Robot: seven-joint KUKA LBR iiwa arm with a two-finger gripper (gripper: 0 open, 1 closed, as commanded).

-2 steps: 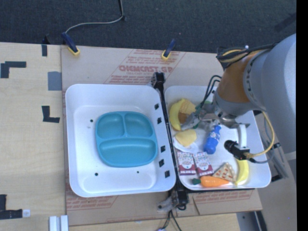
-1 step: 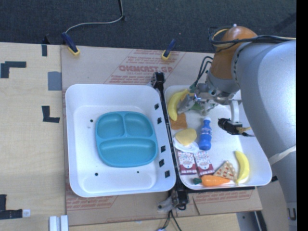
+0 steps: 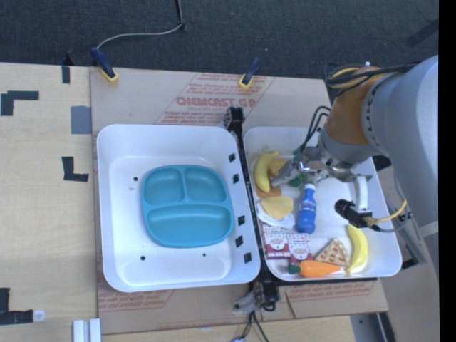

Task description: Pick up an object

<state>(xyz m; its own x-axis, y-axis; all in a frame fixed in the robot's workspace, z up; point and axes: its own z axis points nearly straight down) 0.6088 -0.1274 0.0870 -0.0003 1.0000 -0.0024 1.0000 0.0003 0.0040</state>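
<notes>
Setting: a robotics lab or test bench, not a home or shop.
Bench surface: a pale wood top (image 3: 35, 191) carried black tape marks (image 3: 18, 100) at the left of the frame.
Underlay: a printed cardboard sheet (image 3: 206, 102) lay under the bins, held by yellow-and-blue clamps (image 3: 104, 64) along the upper edge.
Bins: two shallow white bins (image 3: 114, 155) sat side by side at centre frame, joined by black fittings.
Contents: toy food pieces (image 3: 265, 171) and a blue divided plate (image 3: 187, 205).
Machinery: a grey industrial arm (image 3: 399, 120) with an orange band, at right.
Floor: dark carpet (image 3: 214, 13) with a loose cable (image 3: 153, 30), top of frame.
</notes>
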